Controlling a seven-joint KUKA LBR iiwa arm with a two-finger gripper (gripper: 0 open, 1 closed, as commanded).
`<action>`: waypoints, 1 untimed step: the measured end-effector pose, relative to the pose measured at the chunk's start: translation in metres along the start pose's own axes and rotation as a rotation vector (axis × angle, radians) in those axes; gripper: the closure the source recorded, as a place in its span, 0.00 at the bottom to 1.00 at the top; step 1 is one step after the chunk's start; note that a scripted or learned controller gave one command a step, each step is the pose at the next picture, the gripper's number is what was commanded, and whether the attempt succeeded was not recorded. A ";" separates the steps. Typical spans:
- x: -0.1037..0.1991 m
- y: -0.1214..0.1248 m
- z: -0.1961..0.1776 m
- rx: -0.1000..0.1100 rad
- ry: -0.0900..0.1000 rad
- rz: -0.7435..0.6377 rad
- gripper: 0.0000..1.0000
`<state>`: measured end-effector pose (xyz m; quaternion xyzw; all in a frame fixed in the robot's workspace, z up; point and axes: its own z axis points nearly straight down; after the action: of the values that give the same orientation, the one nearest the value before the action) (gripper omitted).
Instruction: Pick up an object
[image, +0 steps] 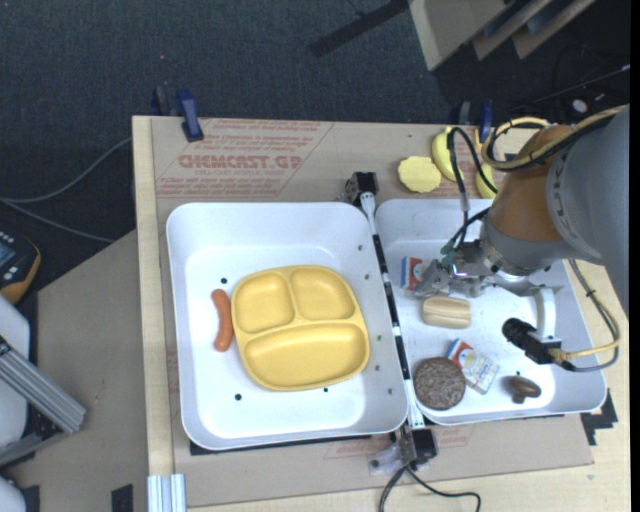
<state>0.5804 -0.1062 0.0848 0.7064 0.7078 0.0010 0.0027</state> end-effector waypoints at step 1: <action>0.009 0.025 0.000 0.002 0.001 0.000 0.00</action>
<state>0.6054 -0.0970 0.0847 0.7063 0.7079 0.0007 0.0018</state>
